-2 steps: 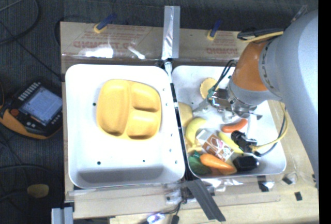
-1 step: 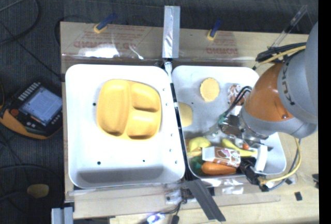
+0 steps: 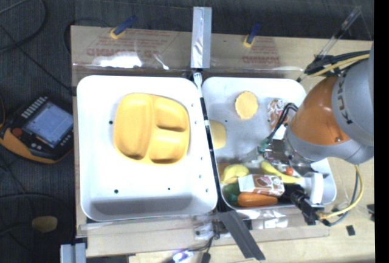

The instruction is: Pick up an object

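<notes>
Two shallow white bins side by side on the counter (image 3: 285, 46). In the left bin (image 3: 91, 195), a yellow divided tray (image 3: 151, 127), lying flat near the middle. In the right bin (image 3: 228, 88), a round yellow disc (image 3: 246, 104) toward the far wall, a pale yellow piece (image 3: 217, 133) against the wall between the bins, and a small red-and-white packet (image 3: 276, 110) just beside the arm. Along the near wall, a cluster of toy food: a yellow-green fruit (image 3: 235, 172), a banana (image 3: 281, 173), a small printed carton (image 3: 260, 183) and an orange carrot (image 3: 257, 199), all touching or nearly so. Grey arm with orange band (image 3: 319, 119) reaching in from the right, wrist low over the cluster, jaws (image 3: 276, 155) just above the banana. State of the jaws: cannot tell, hidden under the wrist. Nothing visibly lifted. Left of the counter, a handheld control pad (image 3: 44, 128) on the dark floor.
</notes>
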